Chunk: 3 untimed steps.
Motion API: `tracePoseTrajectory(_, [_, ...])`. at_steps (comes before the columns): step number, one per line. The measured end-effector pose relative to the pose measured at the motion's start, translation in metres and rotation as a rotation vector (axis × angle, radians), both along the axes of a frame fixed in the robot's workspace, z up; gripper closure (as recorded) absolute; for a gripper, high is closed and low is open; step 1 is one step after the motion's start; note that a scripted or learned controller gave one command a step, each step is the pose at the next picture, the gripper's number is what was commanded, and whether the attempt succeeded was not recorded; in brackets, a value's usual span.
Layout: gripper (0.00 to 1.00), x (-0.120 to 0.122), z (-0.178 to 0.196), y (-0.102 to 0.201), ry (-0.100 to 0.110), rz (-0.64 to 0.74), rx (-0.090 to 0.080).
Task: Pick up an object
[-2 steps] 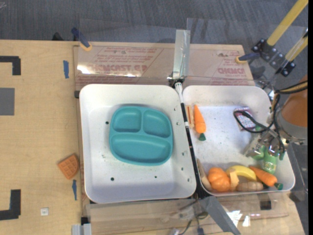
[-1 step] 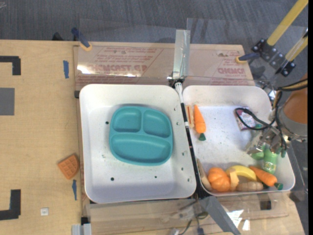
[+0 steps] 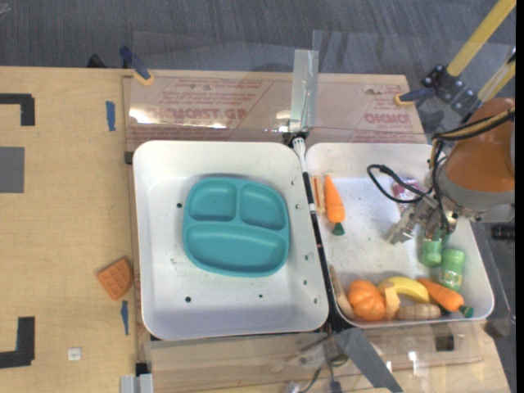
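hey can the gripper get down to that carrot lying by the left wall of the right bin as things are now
Probably yes. The carrot lies alone on the bin floor with nothing on top of it, and the gripper hangs to its right with bare floor between them. The bin wall beside it might crowd one finger.

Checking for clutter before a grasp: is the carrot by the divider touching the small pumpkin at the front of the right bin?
Apart. The camera view shows bare white bin floor between the carrot and the pumpkin.
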<state>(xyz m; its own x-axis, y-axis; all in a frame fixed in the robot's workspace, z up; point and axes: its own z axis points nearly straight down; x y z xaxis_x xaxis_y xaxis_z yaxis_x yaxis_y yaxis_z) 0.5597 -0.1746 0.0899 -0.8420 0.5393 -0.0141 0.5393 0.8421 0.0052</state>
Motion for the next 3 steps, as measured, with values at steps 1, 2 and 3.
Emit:
tracePoseTrajectory(1, [1.0,-0.004,0.018,-0.049,0.007,0.12,-0.001])
tracePoseTrajectory(2, [1.0,0.069,-0.001,-0.048,0.004,0.028,-0.001])
tracePoseTrajectory(3, [1.0,0.069,-0.001,-0.002,0.005,0.006,0.003])
